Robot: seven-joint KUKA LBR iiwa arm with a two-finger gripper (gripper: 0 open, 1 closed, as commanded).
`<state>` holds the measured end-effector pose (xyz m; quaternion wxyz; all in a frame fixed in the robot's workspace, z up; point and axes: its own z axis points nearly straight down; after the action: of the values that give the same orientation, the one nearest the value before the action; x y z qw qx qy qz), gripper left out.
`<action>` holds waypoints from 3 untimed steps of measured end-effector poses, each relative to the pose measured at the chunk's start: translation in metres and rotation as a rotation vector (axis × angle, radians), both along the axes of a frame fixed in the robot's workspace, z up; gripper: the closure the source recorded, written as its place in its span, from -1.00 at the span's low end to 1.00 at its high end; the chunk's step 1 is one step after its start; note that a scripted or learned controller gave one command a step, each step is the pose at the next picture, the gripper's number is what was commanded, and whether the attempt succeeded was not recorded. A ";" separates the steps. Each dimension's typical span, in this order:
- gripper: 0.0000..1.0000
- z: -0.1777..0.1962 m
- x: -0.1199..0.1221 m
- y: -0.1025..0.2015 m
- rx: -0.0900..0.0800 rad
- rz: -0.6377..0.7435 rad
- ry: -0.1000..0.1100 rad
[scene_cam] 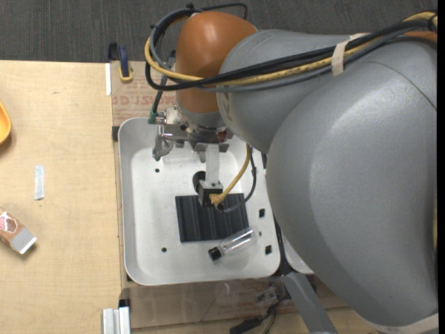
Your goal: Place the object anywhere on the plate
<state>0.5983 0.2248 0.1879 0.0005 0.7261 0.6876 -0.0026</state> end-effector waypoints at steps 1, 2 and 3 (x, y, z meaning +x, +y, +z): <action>-1.00 -0.093 -0.021 0.003 0.004 -0.400 -0.006; 1.00 -0.086 -0.021 0.002 -0.001 -0.399 -0.003; 1.00 -0.042 -0.013 0.003 -0.001 -0.738 -0.002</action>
<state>0.5855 0.2275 0.1460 0.0008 0.9252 0.3795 -0.0022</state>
